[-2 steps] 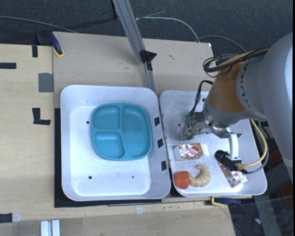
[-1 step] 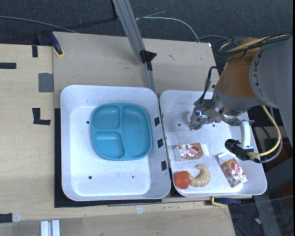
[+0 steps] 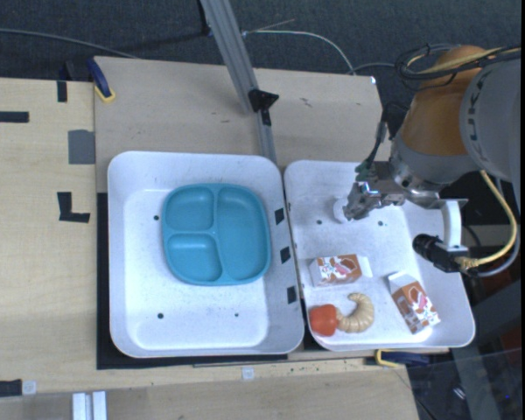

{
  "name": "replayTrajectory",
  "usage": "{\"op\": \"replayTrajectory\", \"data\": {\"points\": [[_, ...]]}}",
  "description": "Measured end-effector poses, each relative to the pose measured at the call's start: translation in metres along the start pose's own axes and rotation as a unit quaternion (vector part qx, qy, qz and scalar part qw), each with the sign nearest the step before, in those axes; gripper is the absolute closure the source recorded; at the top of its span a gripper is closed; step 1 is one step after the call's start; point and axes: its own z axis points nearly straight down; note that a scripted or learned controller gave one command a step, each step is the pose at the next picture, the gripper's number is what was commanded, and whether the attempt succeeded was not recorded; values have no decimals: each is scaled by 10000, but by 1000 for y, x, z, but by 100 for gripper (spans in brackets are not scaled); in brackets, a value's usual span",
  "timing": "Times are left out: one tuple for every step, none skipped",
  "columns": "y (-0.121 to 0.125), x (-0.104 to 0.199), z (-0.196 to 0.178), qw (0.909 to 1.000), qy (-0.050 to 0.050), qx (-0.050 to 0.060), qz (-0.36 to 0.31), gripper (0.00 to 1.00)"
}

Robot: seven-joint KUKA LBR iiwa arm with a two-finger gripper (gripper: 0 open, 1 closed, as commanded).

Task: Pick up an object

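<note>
The arm reaches in from the right of the frame, and its tool (image 3: 360, 201) sits low over the upper part of the right bin (image 3: 319, 182), above bare white floor. Whether the tool is released or clenched cannot be told from this slanted view, and nothing shows in its grip.

The things that could be picked all lie in the lower part of the same bin, well apart from the tool. A small carton with a red and brown print (image 3: 339, 269) lies flat near the bin's middle. A second small carton (image 3: 413, 303) lies at an angle toward the lower right corner. Between and below them a croissant (image 3: 360, 313) curls beside a red tomato-like item (image 3: 325, 320), the two touching or very nearly so.

The left bin (image 3: 131, 261) holds a blue divided plate (image 3: 217, 234), lying flat in its centre. A grey metal rod (image 3: 232, 46) slants down from the top of the frame to the seam between the bins.

The step in hand looks like the approach, with no grasp made. The next move calls for shifting toward the lower part of the frame over one item; the nearer carton lies alone and seems the easiest, while the croissant and red item crowd each other.
</note>
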Motion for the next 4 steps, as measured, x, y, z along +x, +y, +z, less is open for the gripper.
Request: {"op": "replayTrajectory", "data": {"points": [[1, 0, -53, 10000, -1, -9, -1, 100], [-3, 54, -56, 10000, 5, 20, -3, 100], [-12, 102, -55, 10000, 8, 26, -22, 100], [-7, 161, -49, 10000, 9, 28, -30, 100]]}}
